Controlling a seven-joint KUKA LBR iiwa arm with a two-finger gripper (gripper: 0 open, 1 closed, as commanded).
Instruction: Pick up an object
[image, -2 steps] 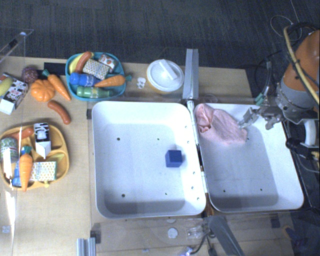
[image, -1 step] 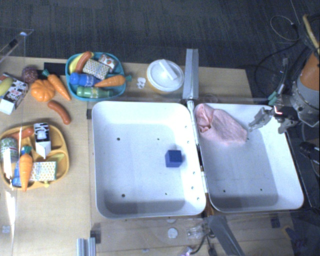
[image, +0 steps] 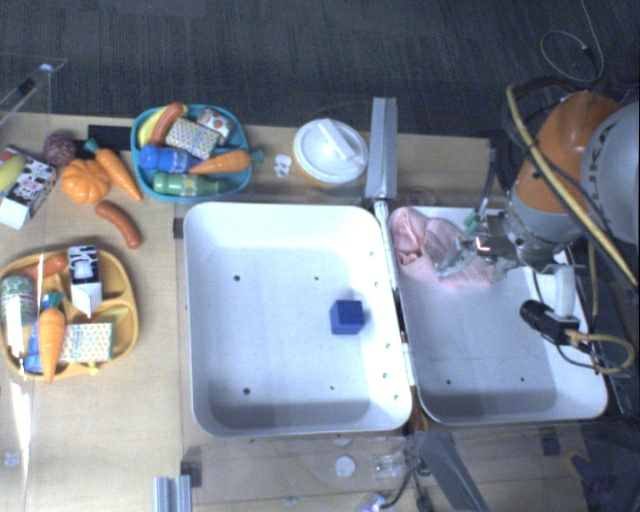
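step: reaching/grasp try | grey 2-finger gripper (image: 470, 247) low over crumpled pink cloth (image: 430, 248) in right white bin (image: 500, 400), prob. touching | opening: can't tell, blurred | next: close on cloth, lift | small blue cube (image: 347, 316) in left bin (image: 270, 400)

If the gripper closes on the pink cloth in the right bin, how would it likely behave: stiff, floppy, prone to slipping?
The pink cloth lies crumpled in folds, so it is probably floppy and would drape rather than hold shape. It looks thin, so likely light. The gripper sits at its edge; a pinch there might catch just one fold and let it slide out.
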